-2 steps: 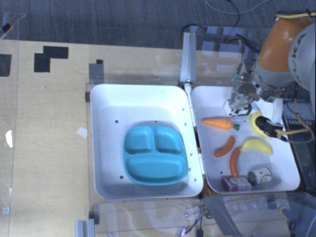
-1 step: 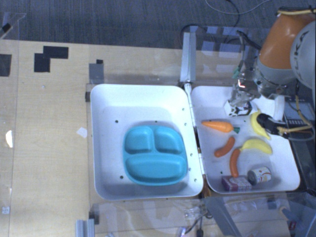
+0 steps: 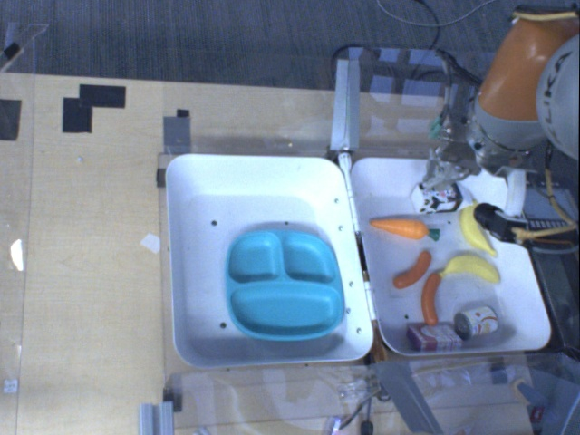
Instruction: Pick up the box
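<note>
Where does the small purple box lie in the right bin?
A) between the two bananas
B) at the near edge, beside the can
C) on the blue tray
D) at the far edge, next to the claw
B: the purple box lies at the near edge of the right bin, touching or almost touching the can, far from the claw.

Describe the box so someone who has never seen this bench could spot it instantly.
Look in the right-hand white bin, the one with the food items, not the one holding the blue tray. Go to its near edge: the box lies flat there beside a small can, just below two sausages. It is the only purple, rectangular item.
</note>
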